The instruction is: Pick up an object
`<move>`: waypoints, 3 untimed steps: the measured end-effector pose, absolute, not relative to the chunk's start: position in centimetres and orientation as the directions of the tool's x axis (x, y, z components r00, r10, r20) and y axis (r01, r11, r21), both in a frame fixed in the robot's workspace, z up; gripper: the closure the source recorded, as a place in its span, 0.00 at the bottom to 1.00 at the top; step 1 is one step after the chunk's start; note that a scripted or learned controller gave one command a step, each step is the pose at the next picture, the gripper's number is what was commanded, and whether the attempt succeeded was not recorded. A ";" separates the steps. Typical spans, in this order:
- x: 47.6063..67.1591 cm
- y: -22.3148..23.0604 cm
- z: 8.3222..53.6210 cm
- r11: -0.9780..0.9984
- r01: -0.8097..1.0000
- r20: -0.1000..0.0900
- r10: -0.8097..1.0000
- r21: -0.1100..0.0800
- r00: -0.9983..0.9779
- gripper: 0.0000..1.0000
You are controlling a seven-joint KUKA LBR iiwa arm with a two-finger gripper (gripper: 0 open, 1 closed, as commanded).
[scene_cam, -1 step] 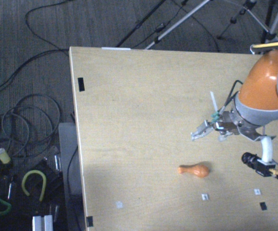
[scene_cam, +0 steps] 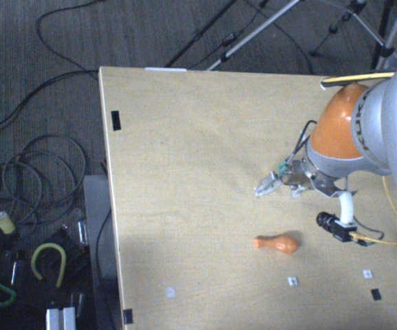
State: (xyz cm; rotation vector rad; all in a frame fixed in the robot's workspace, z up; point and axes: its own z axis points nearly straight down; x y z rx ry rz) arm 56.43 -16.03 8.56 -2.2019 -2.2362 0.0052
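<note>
end effector (scene_cam: 267,186), grip state unclear, hovers above the orange object (scene_cam: 278,243).

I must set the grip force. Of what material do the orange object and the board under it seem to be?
The orange object: probably plastic or rubber, smooth, pear-shaped with a narrow neck; a pale highlight suggests a slight sheen. Too small to be sure. The board: apparently light wood or plywood, matte, with an even tan tone and faint grain.

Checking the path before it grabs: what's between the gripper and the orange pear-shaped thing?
In the camera view, bare tan bench top separates the gripper from the orange pear-shaped thing.
</note>
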 end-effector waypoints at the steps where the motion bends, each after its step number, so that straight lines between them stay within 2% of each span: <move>1: 63.9 -21.9 8.4 -0.019 1.000 -0.003 1.000 -0.002 0.019 0.00; 2: 66.0 -20.3 8.5 0.218 0.976 -0.004 0.976 -0.001 -0.218 0.00; 3: 66.9 -21.8 11.2 0.355 0.935 -0.005 0.935 0.000 -0.355 0.00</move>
